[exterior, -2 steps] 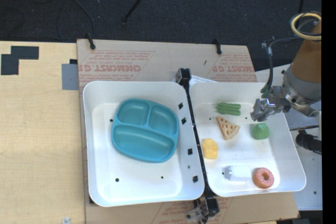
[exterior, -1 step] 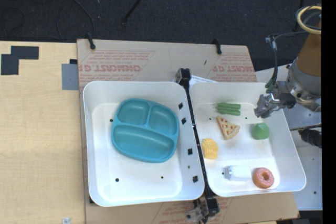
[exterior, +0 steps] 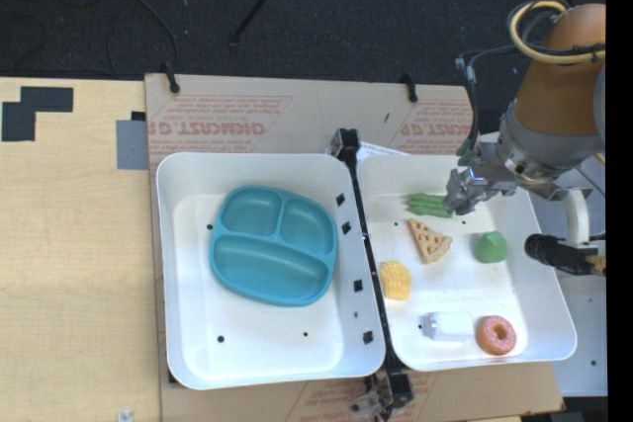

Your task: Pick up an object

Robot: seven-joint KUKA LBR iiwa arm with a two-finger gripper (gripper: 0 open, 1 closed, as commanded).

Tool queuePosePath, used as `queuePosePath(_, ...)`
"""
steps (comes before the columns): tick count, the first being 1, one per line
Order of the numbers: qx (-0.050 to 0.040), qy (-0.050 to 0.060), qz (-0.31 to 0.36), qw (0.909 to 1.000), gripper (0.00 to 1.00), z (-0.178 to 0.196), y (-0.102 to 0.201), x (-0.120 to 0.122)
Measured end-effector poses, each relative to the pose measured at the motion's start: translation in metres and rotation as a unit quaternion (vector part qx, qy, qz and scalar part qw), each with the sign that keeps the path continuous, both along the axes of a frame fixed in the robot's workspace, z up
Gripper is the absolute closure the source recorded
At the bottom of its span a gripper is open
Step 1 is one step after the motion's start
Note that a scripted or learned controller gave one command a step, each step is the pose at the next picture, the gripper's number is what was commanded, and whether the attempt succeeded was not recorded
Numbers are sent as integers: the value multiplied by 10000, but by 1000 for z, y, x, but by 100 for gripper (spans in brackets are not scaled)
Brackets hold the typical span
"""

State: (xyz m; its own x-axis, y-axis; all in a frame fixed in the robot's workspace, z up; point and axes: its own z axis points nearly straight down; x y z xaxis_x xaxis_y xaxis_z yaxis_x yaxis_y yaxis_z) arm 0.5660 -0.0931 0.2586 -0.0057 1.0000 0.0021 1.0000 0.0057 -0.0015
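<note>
Right bin point(exterior: 554, 331), contents as we logged them: a green bean-like piece point(exterior: 425, 204) at the upper left, a pizza slice point(exterior: 429, 240) just below it, a yellow corn piece point(exterior: 396, 280) near the divider, a green round item point(exterior: 490, 247) to the right, a white cylinder point(exterior: 442, 326) and a pink-iced doughnut point(exterior: 497, 334) along the near edge. Left bin point(exterior: 183, 212): one teal divided plate point(exterior: 273, 245). We found the gripper point(exterior: 461, 201) low at the right end of the green bean-like piece, touching or just over it; whether its claw was spread or pressed together we could not tell. The arm point(exterior: 554, 94) came in from the right, orange band uppermost. Cardboard point(exterior: 218, 124) under the bins bore reversed red printing we could not read
</note>
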Motion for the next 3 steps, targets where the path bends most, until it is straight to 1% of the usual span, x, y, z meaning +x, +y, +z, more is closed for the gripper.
queuePosePath(1, -4, 9, -3, 10000, 100, -5, 62, 8)
queuePosePath(2, -5, 3, -2, 10000, 100, -1, 113, 19)
queuePosePath(3, -9, 7, -3, 10000, 100, -13, 168, 36)
